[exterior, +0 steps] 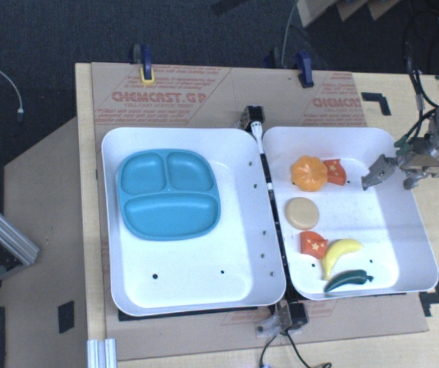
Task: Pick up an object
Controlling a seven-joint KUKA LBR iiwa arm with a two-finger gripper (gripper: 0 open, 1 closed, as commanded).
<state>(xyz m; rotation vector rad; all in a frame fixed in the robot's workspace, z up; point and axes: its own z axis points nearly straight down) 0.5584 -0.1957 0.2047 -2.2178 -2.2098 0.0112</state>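
The right bin (404, 228) holds an orange fruit (309, 172) with a small red piece (335, 172) touching its right side. Below them lie a beige round disc (302, 212), a red strawberry-like piece (313, 244), a yellow banana (341, 253) and a dark green vegetable (348, 280). My gripper (392, 179) hangs over the bin's upper right corner, to the right of the red piece and apart from it. Its fingers are spread, and nothing is between them.
A blue divided plate (169, 194) lies in the left bin (196, 282). A ridge with a black clamp (254, 117) separates the two bins. Blue clamps (146, 64) grip the cardboard's far edge. Cables hang at the upper right.
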